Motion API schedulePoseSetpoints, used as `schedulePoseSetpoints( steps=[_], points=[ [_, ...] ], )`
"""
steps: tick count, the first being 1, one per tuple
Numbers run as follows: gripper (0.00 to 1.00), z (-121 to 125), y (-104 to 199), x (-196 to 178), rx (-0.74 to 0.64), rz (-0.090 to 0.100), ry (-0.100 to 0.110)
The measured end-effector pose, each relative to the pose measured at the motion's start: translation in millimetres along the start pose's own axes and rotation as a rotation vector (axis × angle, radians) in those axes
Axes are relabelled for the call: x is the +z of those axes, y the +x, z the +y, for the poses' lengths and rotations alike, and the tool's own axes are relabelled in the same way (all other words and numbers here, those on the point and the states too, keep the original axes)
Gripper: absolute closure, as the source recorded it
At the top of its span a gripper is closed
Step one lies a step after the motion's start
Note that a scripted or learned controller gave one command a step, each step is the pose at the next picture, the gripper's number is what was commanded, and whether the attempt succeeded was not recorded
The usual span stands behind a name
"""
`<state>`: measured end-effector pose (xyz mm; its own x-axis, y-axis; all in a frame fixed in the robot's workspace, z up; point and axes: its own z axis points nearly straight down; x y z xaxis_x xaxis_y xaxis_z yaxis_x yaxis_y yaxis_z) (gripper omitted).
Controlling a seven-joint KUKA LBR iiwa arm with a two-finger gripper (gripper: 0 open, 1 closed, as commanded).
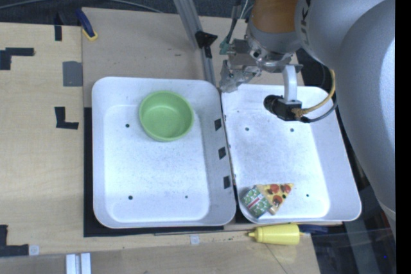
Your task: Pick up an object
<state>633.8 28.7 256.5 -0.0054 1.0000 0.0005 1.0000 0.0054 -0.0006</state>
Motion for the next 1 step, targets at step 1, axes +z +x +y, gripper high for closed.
schedulePoseSetpoints(
  steps=[1],
  points=[
    [1.0,20.8,53.1,25.7,-0.001,0.0,0.002]
  ],
)
